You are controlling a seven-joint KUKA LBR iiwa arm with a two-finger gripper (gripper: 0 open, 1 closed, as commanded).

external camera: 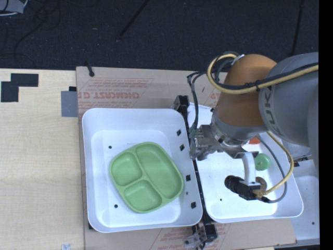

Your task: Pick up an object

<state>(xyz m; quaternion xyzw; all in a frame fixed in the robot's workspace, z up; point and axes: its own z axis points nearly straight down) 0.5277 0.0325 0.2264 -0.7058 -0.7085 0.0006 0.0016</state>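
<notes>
The plate (148, 176), green and divided in three, lies flat and open side up in the left bin (99, 124). Its long axis runs at a slant, from the far left toward the near right of the view. The one large compartment lies along its far-right side and the two small ones along its near-left side. None of the three compartments has anything in it. The plate's right corner comes close to the bin's right wall, and its near corner comes close to the near wall. To the left of the plate and beyond it on the far side there is a broad strip of bare white floor. The gripper (200, 149) sits just right of the plate, past that right wall, at the left edge of the right bin (223, 212). The wrist above hides it, so I cannot tell whether it is wide or narrow, and nothing can be seen held in it. The arm (250, 92) covers most of the right bin's far half. Further right of the plate, beyond the arm, a small green ball (262, 162) lies on the right bin's floor. Just beyond the ball an orange thing (253, 139) is mostly hidden. The near floor of the right bin is bare. Both bins stand on cardboard (130, 87), on the bench (36, 165), which lies to the left of the plate.
</notes>
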